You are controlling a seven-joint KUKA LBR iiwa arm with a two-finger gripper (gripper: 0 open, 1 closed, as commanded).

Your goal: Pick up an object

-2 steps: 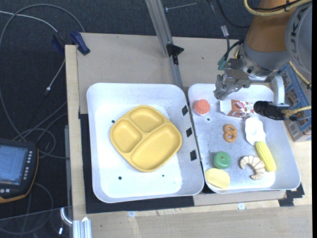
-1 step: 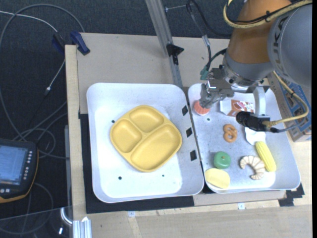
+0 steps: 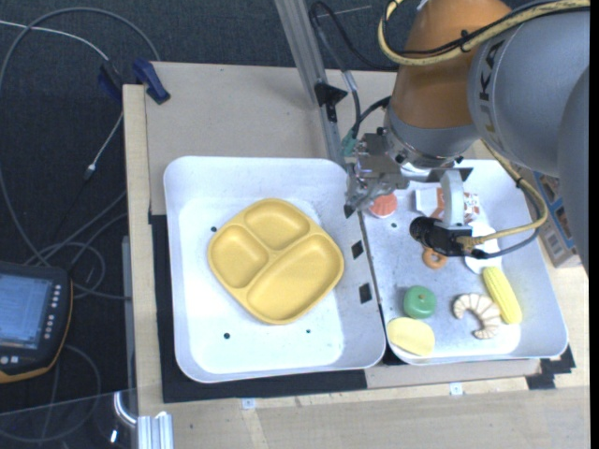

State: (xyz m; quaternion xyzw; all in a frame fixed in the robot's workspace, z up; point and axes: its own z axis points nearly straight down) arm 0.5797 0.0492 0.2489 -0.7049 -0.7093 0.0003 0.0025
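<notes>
While the pincer point(image 3: 374, 187) hangs over the right bin's point(image 3: 538, 340) far left corner, whether it is released or clenched cannot be told; the nearest candidate, an orange-red piece point(image 3: 383, 205), lies just beneath, so the arm should descend straight, centred.

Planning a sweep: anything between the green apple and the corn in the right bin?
Yes. In the camera view, the shrimp lies between the green apple and the corn, close beside the corn.
</notes>
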